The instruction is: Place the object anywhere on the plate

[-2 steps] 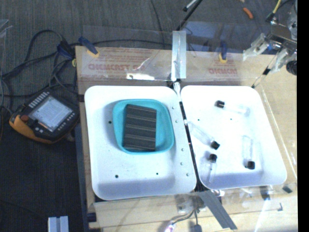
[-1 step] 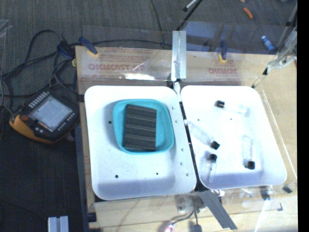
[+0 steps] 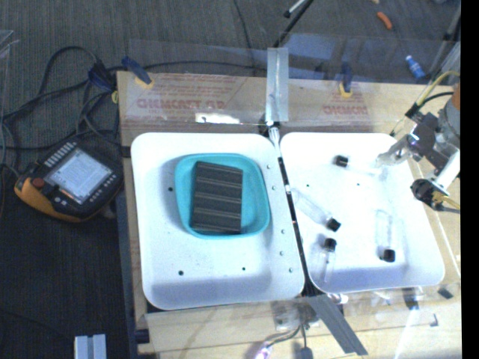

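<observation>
In the left bin [image 3: 153,260] I see the teal plate [image 3: 258,208] sitting near the middle, and the dark ridged block [image 3: 217,197] lies flat on it, long side running toward me, inside the plate's rim on all sides. Nothing sits on top of the block or crowds it. The right bin [image 3: 359,275] touches the left one along the centre seam and holds clutter: a small black cap [image 3: 340,160] near the top, two more black-capped bits [image 3: 329,223] and [image 3: 327,242] near the seam, and a clear tube [image 3: 383,230] with a dark end lying toward the lower right. The gripper [image 3: 397,152] is over the right bin's upper right corner, well apart from the plate and block, with the whole right bin between them; I can't make out whether it is spread or closed, too blurred. A silver tape strip [image 3: 277,88] runs up from the seam across the cardboard backing [image 3: 224,88]. Two blue-and-yellow clamps [image 3: 136,73] and [image 3: 344,87] grip the cardboard's top edge. A teach pendant [image 3: 71,178] with a lit screen lies on the dark floor to the left, cables [image 3: 67,73] looping above it. Reddish print [image 3: 179,103] and [image 3: 344,111] on the cardboard, not readable for me. Pendant screen text too small to read.
</observation>
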Controlling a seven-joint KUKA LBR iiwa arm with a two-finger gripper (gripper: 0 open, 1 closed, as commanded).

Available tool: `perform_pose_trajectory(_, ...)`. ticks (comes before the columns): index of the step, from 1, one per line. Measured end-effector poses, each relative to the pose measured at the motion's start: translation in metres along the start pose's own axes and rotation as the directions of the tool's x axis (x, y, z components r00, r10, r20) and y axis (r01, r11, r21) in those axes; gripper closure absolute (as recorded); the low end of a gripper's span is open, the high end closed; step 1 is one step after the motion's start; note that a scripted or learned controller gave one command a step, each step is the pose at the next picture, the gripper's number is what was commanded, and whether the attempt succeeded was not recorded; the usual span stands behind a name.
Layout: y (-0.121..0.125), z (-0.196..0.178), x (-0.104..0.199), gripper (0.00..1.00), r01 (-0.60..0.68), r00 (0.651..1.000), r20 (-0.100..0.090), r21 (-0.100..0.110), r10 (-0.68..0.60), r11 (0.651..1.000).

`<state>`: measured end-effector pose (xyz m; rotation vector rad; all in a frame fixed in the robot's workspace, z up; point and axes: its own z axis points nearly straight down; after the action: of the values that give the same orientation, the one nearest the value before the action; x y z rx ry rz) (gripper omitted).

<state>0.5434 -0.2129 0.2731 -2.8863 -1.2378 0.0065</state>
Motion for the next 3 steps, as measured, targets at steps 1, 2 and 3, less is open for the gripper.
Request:
perform_pose_trajectory(1,0.051,-0.152,0.045,0.0,-0.023,1.0,0.0,-0.003,0.023,1.0)
perform_pose_trajectory(2,-0.019,-0.106,-0.023,0.0,-0.138,0.99,-0.001,-0.001,0.138,0.99)
perform_pose_trajectory(3,-0.05,0.043,-0.035,0.0,-0.177,0.984,0.0,0.002,0.177,0.984)
